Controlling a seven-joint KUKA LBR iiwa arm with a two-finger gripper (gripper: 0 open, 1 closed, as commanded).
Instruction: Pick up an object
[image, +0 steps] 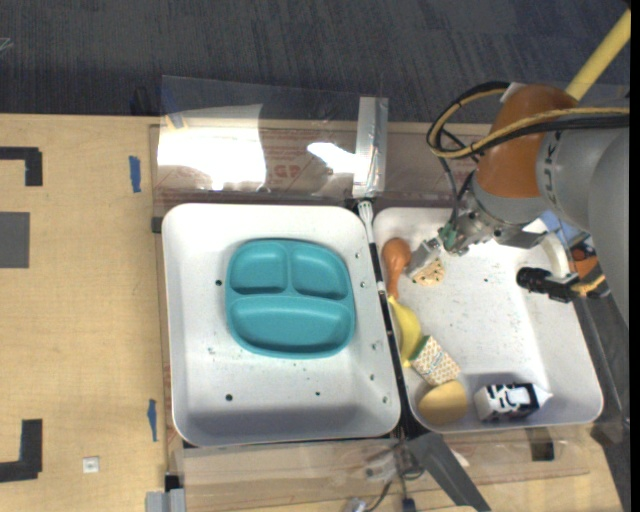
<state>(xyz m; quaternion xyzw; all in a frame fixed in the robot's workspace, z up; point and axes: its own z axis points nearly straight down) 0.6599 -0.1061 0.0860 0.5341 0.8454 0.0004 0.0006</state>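
arm (590, 170) cut off at the right edge, fingers (452, 238) perhaps open, too blurred to tell

Setting: robotics lab test cell.
Evidence: plywood table (70, 330) marked with blue tape (134, 172); two white bins (190, 240) side by side; grey cabled arm (560, 160) reaching in; dark carpet floor (300, 40).

Plywood bench (70, 300) below dark grey carpet (250, 40).
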